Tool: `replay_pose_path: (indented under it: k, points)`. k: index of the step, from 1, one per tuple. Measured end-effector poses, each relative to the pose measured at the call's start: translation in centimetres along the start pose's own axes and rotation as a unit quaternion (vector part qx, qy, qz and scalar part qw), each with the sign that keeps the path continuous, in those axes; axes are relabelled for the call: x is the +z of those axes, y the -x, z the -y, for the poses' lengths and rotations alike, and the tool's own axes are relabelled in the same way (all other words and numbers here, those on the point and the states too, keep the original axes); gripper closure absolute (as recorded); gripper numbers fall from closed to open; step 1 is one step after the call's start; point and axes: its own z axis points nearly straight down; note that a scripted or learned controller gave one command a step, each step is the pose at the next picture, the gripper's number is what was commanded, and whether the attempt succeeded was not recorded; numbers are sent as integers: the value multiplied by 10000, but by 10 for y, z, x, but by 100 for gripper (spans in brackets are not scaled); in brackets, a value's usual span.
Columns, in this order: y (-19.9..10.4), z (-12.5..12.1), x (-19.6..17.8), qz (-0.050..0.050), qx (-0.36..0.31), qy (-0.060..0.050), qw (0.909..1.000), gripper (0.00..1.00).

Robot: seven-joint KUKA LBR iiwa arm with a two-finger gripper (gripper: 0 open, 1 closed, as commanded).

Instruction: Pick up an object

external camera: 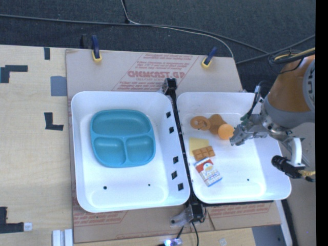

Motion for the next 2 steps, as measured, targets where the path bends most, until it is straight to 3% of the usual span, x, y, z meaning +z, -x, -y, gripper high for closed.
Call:
replay_pose_path:
  k: [1, 2]
  points:
    - [0, -1, -37, 1, -1, -1, 10000, 100]
    - [-52, -8, -33, -15, -25, -23, 10000, 100]
